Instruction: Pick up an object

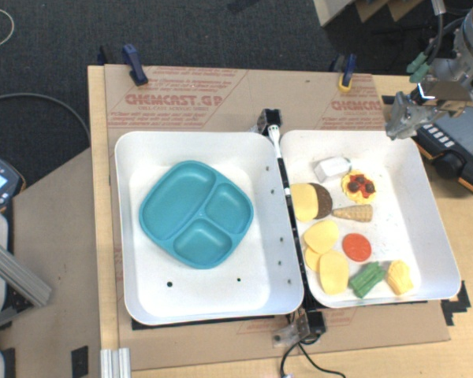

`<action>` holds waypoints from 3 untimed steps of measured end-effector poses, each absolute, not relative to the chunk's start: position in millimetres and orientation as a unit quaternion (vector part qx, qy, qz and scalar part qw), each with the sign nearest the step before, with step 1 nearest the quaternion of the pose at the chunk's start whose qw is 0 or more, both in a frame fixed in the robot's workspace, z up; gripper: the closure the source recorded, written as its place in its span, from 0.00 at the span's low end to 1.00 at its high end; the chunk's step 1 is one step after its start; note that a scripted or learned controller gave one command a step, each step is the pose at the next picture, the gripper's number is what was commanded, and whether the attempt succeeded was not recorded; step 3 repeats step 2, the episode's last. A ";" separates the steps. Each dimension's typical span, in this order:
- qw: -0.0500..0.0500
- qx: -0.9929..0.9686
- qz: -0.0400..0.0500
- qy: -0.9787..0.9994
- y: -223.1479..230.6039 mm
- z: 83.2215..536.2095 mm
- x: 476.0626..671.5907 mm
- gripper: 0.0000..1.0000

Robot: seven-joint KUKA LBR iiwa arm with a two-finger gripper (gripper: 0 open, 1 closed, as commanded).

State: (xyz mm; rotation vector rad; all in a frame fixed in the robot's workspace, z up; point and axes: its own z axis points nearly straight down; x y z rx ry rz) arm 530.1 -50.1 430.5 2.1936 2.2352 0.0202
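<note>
Brown board holds two white bins. Toy food sits packed close in the right bin. The gripper hangs over its far right rim, grasping nothing. It might grab two toys or bump the rim.

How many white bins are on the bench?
2. The left bin holds a teal divided plate. The right bin holds the toy food pieces, such as the red disc. The bins sit side by side.
</note>
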 end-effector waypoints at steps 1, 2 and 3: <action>-0.001 0.710 -0.001 0.705 -111.6 383.4 476.6 1.00; 0.003 0.702 0.005 0.712 3.9 451.3 532.5 1.00; 0.003 0.702 0.005 0.712 3.9 451.3 532.5 1.00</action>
